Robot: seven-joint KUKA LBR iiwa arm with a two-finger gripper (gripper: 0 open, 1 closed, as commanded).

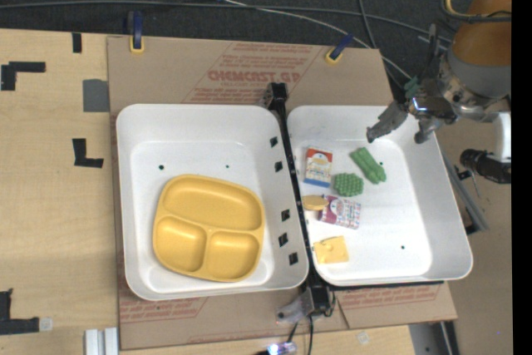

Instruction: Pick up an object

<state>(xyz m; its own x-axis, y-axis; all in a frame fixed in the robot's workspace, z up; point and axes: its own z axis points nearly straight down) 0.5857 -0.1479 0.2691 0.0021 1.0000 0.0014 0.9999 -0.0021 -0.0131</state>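
The right bin [420, 216] holds several small items: a green pickle-shaped piece [367, 165], a bumpy green piece [347, 184], a small printed box [317, 166], a pink packet [342, 213], a small tan piece [313, 202] and a yellow wedge [332, 249]. My gripper [405, 129] hangs over the bin's far right part, up and right of the pickle-shaped piece. Its two dark fingers are spread apart, open, with nothing between them.
A yellow divided tray [208, 226] lies in the left bin [137, 125]. A black divider with clips [285, 179] runs between the bins. Cables [249, 4] cross the dark surface behind the bench. Bare white floor lies at the right bin's right side.
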